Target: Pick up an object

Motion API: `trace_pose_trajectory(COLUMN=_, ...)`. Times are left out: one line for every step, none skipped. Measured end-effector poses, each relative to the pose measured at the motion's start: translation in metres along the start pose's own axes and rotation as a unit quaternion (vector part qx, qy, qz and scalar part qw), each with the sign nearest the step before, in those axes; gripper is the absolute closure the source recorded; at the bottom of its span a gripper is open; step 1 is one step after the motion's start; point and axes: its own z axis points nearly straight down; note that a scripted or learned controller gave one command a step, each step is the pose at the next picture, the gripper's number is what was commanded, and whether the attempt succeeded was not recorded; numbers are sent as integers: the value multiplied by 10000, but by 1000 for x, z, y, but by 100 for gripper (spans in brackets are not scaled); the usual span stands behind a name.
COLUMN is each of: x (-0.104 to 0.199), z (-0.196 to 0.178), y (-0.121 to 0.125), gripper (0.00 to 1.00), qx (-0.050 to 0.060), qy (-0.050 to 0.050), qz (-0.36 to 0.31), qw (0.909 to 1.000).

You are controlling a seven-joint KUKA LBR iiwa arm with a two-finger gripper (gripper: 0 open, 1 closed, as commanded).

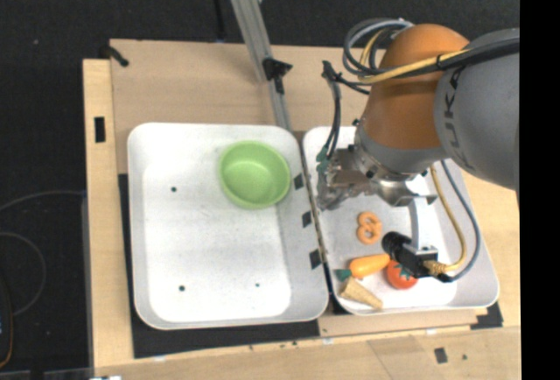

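You're looking down on the pincer (337,186), low over the near-left part of the right bin (477,269), hard against the wall shared with the left bin (149,229). You can't tell from here how far its fingers are spread, nor whether anything sits between them; the orange band and wrist hide that. Just right and below the pincer lies an orange pretzel-shaped piece (369,228). Further below sit an orange carrot-like piece (369,264), a red tomato-like piece (402,277) and a tan wedge (361,294). Off to the pincer's left, across the wall, stands a green bowl (255,174). Dark lettering on the grey arm (490,107) is cut off, unreadable.
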Motion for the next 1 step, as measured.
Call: trace_pose_trajectory(x=43, z=2, y=4, gripper=100, qx=-9, qy=1, qz=-2, qw=10000)
